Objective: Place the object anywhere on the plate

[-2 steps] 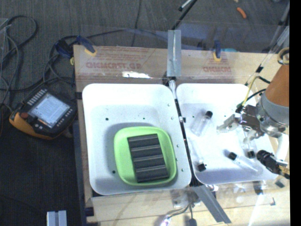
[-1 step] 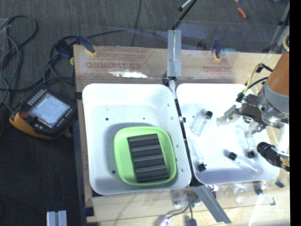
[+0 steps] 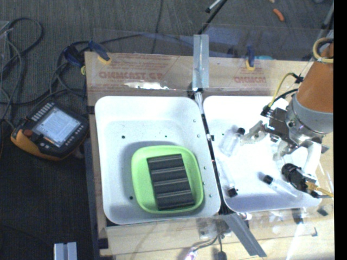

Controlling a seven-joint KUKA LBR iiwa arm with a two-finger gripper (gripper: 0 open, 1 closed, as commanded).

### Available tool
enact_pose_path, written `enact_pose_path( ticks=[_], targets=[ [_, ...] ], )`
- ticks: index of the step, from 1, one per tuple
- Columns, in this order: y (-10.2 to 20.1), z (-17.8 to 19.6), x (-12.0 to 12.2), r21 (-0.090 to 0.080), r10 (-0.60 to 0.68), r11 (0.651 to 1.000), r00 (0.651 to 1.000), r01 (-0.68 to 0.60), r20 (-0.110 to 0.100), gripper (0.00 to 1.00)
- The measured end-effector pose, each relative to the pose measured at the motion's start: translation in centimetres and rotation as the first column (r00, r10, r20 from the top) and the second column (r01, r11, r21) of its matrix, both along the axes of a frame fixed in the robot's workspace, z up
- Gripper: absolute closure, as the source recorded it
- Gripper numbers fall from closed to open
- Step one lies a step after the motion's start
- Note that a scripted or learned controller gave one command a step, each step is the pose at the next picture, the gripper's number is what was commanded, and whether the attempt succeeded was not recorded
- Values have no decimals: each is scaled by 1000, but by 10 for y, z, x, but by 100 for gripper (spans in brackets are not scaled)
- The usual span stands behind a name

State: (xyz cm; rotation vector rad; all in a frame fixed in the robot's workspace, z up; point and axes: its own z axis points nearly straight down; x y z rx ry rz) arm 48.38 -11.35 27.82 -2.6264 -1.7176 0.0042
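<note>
Reaching in from the right over the right bin (image 3: 255,107): the grey arm (image 3: 310,115) with its orange band uppermost, wrist bent down and inward toward the bin floor. Slung below the wrist, tilted toward the view's left, the gripper (image 3: 255,132), low above the white surface near the middle of that bin. Wrapped along the wrist, yellow and black cables. Open or closed: cannot tell from this slant, with pale metal against pale plastic. Nothing seen held.

Just left of the gripper, lying on the right bin's floor, a small clear piece (image 3: 227,143), hard to make out. Near the front edge of the same bin, a small black bit (image 3: 232,191).

In the left bin (image 3: 108,129), toward its front, the green plate (image 3: 138,167). Lying flat on the plate, inside its rim, a dark ridged block (image 3: 171,181), long side running front to back, well apart from the gripper and across the wall between the bins.

Left of the bench (image 3: 162,72), on the dark floor, a handheld control pendant (image 3: 51,129) with a lit screen.
</note>
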Motion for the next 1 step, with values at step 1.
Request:
enact_pose_path(
  ticks=[1],
  targets=[
    [36,25,0,-3,-51,999,999,51,1,0]
  ],
)
